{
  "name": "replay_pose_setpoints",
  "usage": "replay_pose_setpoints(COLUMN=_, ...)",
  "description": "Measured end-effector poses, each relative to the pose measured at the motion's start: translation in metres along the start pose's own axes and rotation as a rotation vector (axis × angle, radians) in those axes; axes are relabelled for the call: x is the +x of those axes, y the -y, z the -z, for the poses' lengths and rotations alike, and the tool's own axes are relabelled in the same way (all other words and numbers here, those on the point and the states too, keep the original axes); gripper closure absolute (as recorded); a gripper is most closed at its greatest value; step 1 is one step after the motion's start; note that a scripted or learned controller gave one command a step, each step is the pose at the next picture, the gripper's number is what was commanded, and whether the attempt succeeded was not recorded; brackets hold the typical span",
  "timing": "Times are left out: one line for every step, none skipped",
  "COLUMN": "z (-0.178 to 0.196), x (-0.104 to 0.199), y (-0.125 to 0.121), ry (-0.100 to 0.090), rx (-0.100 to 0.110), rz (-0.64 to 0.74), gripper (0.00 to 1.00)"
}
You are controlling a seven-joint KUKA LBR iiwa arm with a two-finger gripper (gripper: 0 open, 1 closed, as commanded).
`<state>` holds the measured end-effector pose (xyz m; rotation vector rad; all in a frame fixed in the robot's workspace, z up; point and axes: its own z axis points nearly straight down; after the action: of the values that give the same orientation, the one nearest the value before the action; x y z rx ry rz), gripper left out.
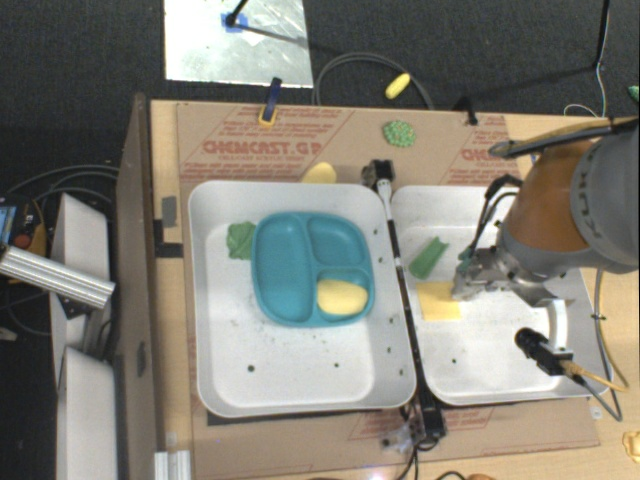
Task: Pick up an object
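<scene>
Gripper [467,286] low in right bin [500,383], at yellow block's [440,303] edge beside green block [428,257], likely lining up a grab; finger state: cannot tell.

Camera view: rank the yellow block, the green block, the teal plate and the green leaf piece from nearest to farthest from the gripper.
From the gripper:
1. Yellow block, right bin, just beside it.
2. Green block, right bin, toward the divider.
3. Teal plate, left bin's middle.
4. Green leaf piece, at the plate's far side.
</scene>
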<state>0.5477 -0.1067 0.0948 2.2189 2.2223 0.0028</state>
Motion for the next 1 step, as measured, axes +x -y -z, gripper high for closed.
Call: replay_pose_setpoints(z=-0.0004, x=0.0001, y=0.0001, ry=0.000, rx=0.000, rz=0.000, gripper=0.00)
